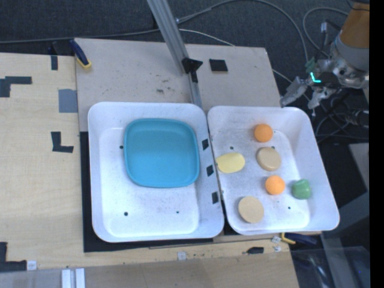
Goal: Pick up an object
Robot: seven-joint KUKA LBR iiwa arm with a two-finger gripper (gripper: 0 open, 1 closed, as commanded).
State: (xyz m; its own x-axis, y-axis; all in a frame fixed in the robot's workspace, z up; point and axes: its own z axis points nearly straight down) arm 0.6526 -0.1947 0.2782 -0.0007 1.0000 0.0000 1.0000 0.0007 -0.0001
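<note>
Round orange ball lies in speckled white bin; pincer spread apart.

The arm is cut off by the top and right edges, so just its wrist shows. The gripper below it is small and blurred; its finger spacing cannot be told.

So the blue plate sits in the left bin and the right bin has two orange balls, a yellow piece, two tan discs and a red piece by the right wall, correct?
Nearly. The piece by the right wall of the right bin is green, not red, as the camera view shows. The rest stands: blue plate in the left bin, two orange balls, a yellow piece and two tan discs.
</note>
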